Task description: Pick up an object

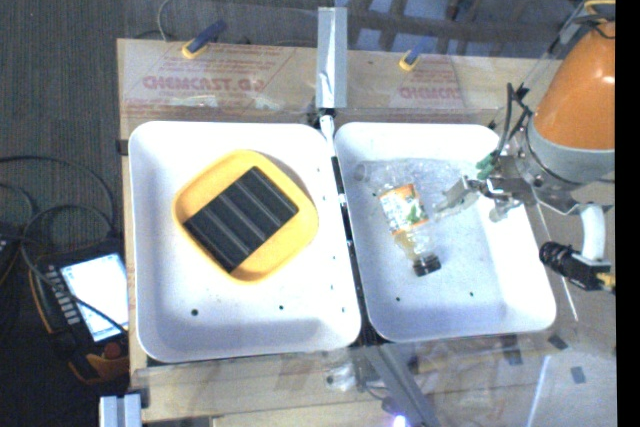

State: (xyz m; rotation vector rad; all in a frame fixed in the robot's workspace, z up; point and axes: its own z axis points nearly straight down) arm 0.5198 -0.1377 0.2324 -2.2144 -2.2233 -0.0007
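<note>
1. Worktop (230, 75): a pale wooden surface carrying two shallow white bins side by side, seen from above at a slant.
2. Left bin (150, 305): holds a yellow dish-like object (195, 190) with a black ribbed insert (243, 217), lying near the bin's middle and turned at an angle.
3. Right bin (500, 300): holds a clear plastic bottle (408, 215) with an orange and green label and a dark cap (427, 265). It lies on its side left of the bin's centre, cap toward the near edge. Crumpled clear wrapping (415, 173) lies just behind it.
4. Arm (580, 105): grey with an orange band, reaching in over the right bin's right rim.
5. Pincer (470, 190): just right of the bottle's upper end, above the bin floor. Whether its fingers are spread or closed cannot be told, and nothing is seen in its grip.
</note>
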